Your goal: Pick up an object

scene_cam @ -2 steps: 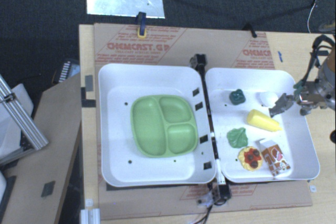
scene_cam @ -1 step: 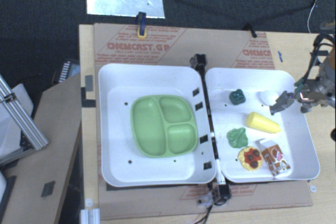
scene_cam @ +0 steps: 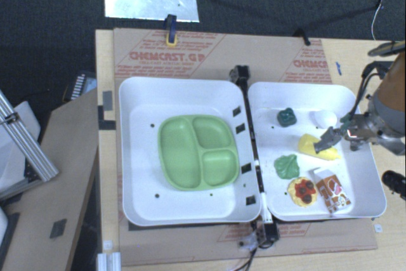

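Note:
The right bin [scene_cam: 361,162] holds several small toys. A yellow wedge [scene_cam: 310,145] lies near its middle, and my gripper [scene_cam: 331,138] hangs right over the wedge's right end, covering part of it. The arm comes in from the right edge. A dark teal piece [scene_cam: 287,117] and a white round piece [scene_cam: 323,118] lie towards the back of the bin. A green leafy piece [scene_cam: 287,165], a small pizza-like disc [scene_cam: 302,191] and a brown-and-white carton [scene_cam: 332,192] lie towards the front.
The left bin [scene_cam: 139,105] holds a green divided plate [scene_cam: 197,152]. A black clamp strip [scene_cam: 248,136] runs between the two bins. Both bins rest on a cardboard sheet [scene_cam: 209,51] on the bench.

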`<act>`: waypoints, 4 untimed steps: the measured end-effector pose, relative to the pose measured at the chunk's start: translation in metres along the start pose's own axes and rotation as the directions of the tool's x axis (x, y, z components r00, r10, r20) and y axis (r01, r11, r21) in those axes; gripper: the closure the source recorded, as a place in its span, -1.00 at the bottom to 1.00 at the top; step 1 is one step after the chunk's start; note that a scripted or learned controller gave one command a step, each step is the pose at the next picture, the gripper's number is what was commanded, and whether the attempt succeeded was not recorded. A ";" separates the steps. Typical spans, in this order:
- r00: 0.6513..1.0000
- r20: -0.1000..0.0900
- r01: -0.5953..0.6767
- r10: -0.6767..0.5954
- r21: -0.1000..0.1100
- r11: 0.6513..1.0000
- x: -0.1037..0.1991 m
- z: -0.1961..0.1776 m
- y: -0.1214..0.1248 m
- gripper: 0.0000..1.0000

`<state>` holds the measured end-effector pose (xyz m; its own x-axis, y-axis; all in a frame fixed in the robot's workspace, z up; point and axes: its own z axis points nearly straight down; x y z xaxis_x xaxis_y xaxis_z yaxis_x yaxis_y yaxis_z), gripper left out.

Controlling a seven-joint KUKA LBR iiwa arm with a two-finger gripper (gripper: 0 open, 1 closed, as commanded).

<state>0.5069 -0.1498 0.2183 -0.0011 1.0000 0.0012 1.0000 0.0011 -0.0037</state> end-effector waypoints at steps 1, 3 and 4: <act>1.000 -0.001 -0.001 0.001 0.001 1.000 -0.006 0.061 -0.003 -1.00; 1.000 0.002 0.000 0.000 -0.006 1.000 -0.002 0.091 -0.006 1.00; 1.000 0.004 0.003 -0.003 -0.012 1.000 -0.006 0.028 -0.001 1.00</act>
<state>0.5055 -0.1561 0.1904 -0.0040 1.0000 -0.0027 1.0000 0.0041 0.0079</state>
